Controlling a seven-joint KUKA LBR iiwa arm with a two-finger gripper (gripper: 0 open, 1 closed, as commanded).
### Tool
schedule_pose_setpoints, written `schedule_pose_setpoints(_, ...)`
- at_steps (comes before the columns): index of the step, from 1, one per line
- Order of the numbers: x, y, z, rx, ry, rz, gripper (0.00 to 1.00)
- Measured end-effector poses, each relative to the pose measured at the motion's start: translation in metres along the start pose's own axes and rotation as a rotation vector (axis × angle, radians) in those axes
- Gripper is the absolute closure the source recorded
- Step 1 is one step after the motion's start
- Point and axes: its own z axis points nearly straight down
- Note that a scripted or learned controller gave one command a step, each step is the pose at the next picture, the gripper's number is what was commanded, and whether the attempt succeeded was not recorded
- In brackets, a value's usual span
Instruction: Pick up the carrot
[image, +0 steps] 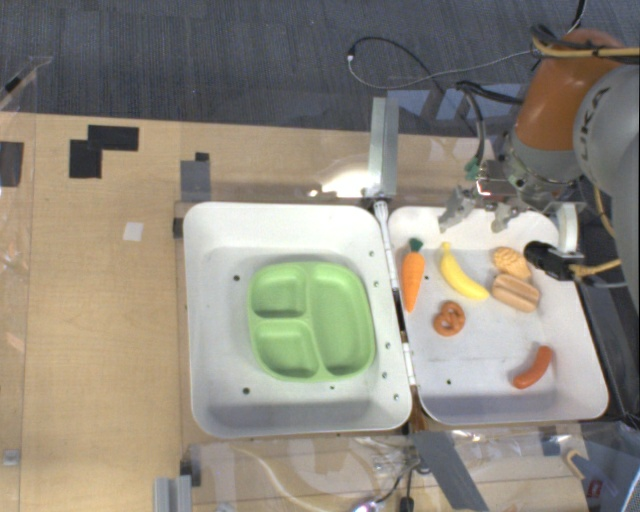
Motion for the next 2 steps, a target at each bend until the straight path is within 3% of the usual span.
schedule_pose_setpoints(1,0.015,0.004,0.025,-0.002,-0.001,-0.385,0.0)
schedule_pose_setpoints(2,0.011,0.007,0.068,-0.02,-0.008,-0.504,0.0)
